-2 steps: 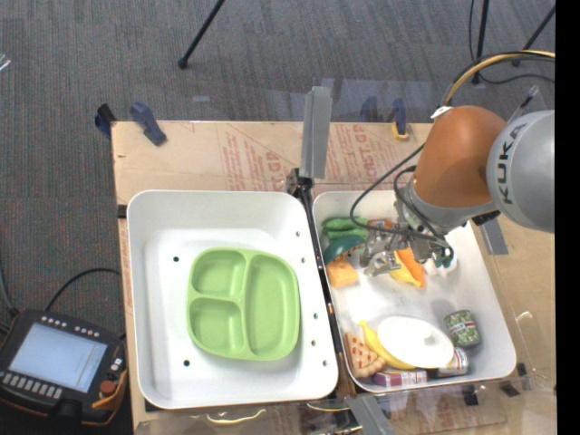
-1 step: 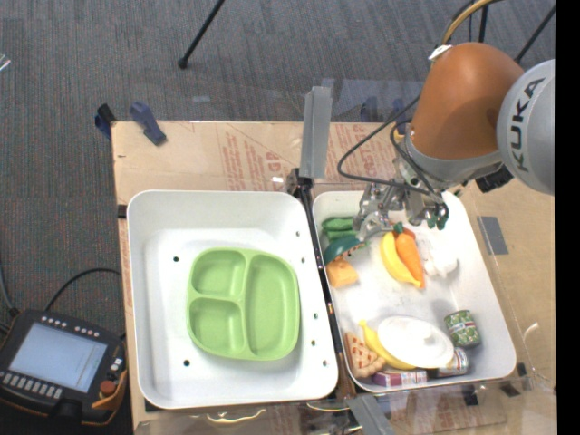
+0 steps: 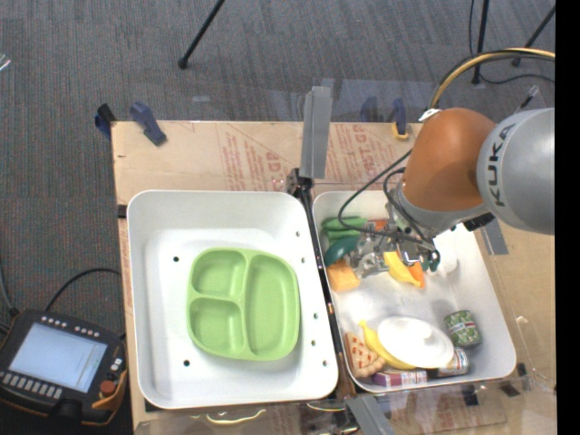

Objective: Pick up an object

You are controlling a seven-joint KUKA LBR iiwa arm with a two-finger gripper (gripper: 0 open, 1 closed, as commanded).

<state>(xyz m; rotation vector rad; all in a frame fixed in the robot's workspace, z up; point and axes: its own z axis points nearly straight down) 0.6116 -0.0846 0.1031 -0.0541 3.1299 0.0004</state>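
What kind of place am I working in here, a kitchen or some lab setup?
Most likely a robotics lab, not a kitchen. The white bins sit on a plywood bench held with clamps, a teach pendant lies on the carpet, and tripod legs stand behind.

1. The left bin (image 3: 149,243) holds a green divided plate (image 3: 243,304)
2. The arm (image 3: 471,166) reaches into the right bin (image 3: 494,311); its gripper (image 3: 381,250) sits low among a green toy (image 3: 343,235), an orange block (image 3: 343,277) and a yellow piece (image 3: 403,270)
3. Nearer the front lie a white dish (image 3: 415,341), a waffle (image 3: 362,353) and a small green can (image 3: 463,328)
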